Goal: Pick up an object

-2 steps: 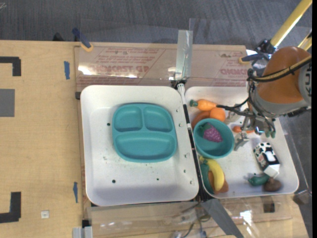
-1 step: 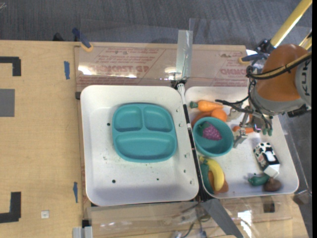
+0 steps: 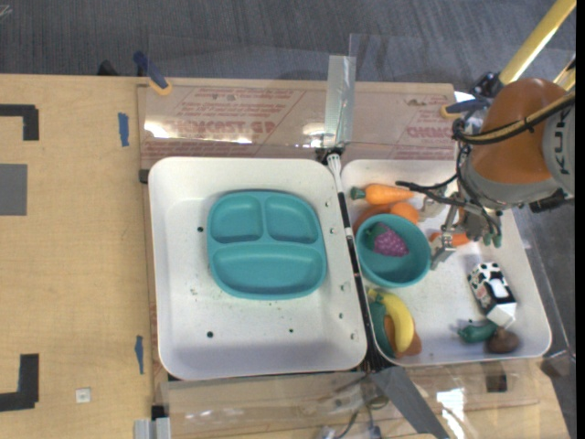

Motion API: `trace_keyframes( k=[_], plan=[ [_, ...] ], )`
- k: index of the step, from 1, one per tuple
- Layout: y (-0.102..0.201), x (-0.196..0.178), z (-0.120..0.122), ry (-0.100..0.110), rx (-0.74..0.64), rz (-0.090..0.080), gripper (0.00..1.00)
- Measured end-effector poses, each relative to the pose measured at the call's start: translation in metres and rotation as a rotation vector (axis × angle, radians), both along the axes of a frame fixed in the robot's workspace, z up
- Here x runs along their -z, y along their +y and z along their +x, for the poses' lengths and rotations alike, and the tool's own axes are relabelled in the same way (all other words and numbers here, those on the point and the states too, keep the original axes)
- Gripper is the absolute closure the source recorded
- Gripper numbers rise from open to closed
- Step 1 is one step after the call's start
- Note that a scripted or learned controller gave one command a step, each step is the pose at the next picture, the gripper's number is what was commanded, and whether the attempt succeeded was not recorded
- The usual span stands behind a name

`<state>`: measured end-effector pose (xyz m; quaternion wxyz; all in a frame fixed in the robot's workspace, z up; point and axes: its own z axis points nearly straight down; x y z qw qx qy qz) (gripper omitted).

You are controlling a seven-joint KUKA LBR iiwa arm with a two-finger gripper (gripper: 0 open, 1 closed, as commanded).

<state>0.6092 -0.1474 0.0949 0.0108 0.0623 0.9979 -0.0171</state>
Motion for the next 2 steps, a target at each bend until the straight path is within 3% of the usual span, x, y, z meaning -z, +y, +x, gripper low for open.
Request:
trace_keyframes(
  k=[1, 2],
  plan=[
    [0.009, -0.002, 0.044, 0.0, -0.096, -0.01, 0.0],
    [-0.002, 0.005, 0.014, 0.01, -0.126, 0.023, 0.0]
  ],
)
